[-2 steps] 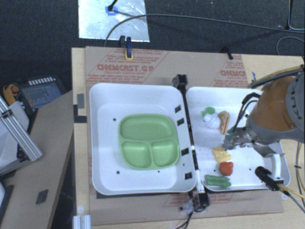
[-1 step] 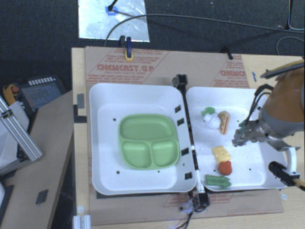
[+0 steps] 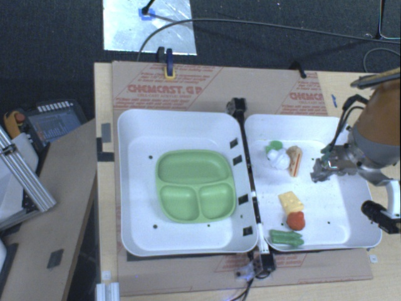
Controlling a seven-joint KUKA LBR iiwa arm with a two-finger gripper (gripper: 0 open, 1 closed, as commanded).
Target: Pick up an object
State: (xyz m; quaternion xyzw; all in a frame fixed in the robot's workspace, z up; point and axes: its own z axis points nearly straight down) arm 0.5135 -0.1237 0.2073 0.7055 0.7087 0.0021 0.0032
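Camera view shows the hand (image 3: 321,169) low in the right bin (image 3: 351,231), grip unclear; no object picked yet

Small toys lying in the white bin (image 3: 351,231) left of the gripper (image 3: 321,171), a green-and-white piece (image 3: 275,154) touching a tan stick (image 3: 294,160) nearest it, yellow block (image 3: 290,201), red ball (image 3: 296,221) and green pod (image 3: 286,237) sitting farther below-left
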